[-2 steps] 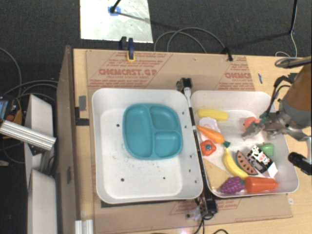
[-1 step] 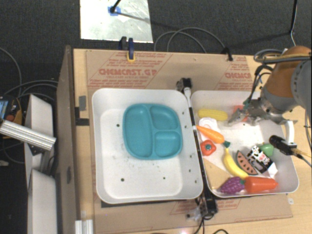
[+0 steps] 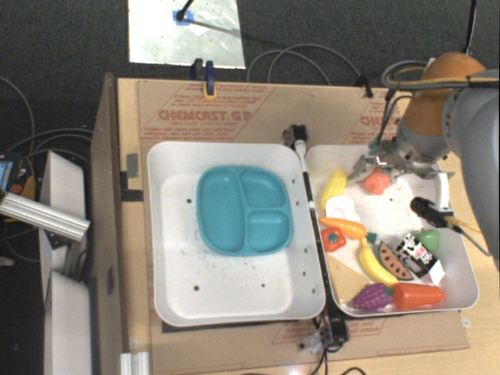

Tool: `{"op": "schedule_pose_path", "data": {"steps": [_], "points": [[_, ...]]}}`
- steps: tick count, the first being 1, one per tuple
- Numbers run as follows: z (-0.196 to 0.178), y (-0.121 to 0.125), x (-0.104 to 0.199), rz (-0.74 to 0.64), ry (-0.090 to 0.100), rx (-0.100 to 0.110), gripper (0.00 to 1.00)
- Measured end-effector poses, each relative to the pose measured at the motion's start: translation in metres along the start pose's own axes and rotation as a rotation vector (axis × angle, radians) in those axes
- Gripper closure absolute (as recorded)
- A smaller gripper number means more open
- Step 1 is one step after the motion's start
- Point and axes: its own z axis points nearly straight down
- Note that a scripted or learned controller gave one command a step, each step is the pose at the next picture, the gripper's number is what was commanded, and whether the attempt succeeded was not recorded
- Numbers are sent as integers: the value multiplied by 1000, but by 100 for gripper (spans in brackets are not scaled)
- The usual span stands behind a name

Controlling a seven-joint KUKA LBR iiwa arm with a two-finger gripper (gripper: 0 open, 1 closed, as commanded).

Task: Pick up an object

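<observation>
Salmon-pink round plastic toy (image 3: 377,182) lies in right white bin (image 3: 469,287), directly under claw (image 3: 380,165), near bin's far wall. Claw state: cannot tell, blurred. Just beside claw on arm-opposite side: yellow corn cob toy (image 3: 334,184), white block (image 3: 341,208). Risks, as judgement: round toy may roll or squirt out from pinch; descent off-centre could knock toy against wall; corn may get nudged.

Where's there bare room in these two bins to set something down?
Left bin: bare floor rings the blue divided plate, widest along its near edge. Right bin: a small bare patch mid-floor between the salmon ball and the banana; its near half is crowded with toy food.
</observation>
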Motion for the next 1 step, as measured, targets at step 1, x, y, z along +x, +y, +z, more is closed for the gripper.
{"op": "schedule_pose_path", "data": {"steps": [1], "points": [[-11, 0, -2, 1, -1, -3, 100]]}}
